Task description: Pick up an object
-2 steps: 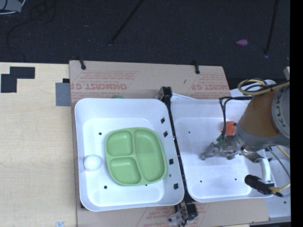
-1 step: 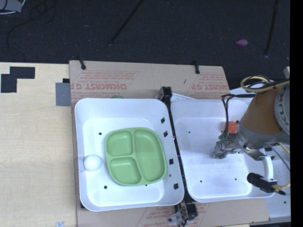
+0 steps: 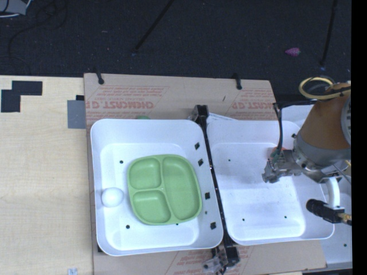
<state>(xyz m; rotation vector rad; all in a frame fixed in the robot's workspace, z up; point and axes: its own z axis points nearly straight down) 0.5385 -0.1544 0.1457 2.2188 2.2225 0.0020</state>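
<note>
A green three-compartment plate [image 3: 164, 188] lies flat in the left bin [image 3: 109, 139]. A small white ball [image 3: 112, 197] rests beside the plate's left edge, near the bin's left wall. My gripper [image 3: 277, 167] hangs over the right bin [image 3: 252, 216], near its right-hand side, pointing down at the bin floor. Nothing shows between its tips. It is far from the plate and the ball, across the divider between the bins.
The grey arm with its orange band [image 3: 324, 125] comes in from the right over the right bin's far corner. A black clip row [image 3: 206, 171] runs along the ridge between the bins. Cardboard [image 3: 172, 99] lies under both bins; wooden bench to the left.
</note>
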